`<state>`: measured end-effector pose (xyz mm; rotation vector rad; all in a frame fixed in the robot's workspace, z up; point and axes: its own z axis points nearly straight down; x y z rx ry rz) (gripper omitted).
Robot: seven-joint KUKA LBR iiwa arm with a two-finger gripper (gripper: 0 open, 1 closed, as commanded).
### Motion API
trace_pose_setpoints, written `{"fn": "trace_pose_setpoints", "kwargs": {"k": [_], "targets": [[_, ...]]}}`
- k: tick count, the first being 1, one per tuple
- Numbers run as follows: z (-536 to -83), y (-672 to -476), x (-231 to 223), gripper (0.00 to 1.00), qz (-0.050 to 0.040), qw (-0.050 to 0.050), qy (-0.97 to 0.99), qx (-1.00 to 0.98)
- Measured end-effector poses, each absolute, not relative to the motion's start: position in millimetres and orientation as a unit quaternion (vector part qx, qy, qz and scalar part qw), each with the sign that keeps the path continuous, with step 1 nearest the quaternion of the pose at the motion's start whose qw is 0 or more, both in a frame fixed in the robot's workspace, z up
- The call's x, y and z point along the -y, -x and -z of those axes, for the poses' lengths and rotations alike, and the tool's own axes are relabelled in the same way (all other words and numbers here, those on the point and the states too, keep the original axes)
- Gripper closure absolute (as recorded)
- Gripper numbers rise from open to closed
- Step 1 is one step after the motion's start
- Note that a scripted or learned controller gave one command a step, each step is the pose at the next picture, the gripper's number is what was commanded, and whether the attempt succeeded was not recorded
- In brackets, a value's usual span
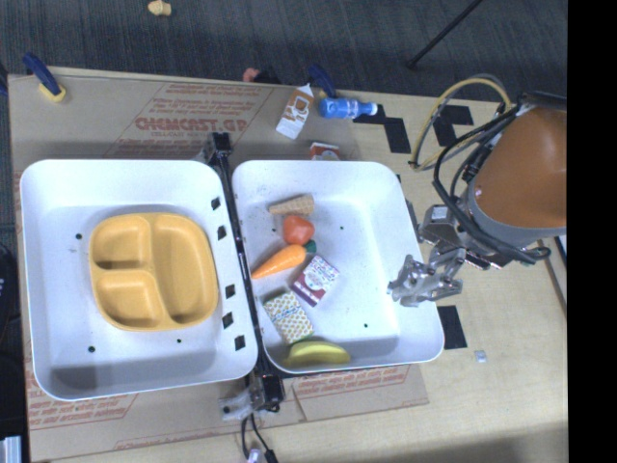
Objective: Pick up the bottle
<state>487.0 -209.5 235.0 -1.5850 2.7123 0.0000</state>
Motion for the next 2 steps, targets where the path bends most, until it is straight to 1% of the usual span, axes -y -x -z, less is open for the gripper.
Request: {"fn": "trace_pose_setpoints", "kwargs": {"k": [1,2], "targets": [[-196.9,-489.1,210.5,1.00,-0.0014,-0.001,0.545,-0.839],[-186.2,-476.9,209.9,1.00,-0.0013,-0.001,0.570,-0.821]]}}
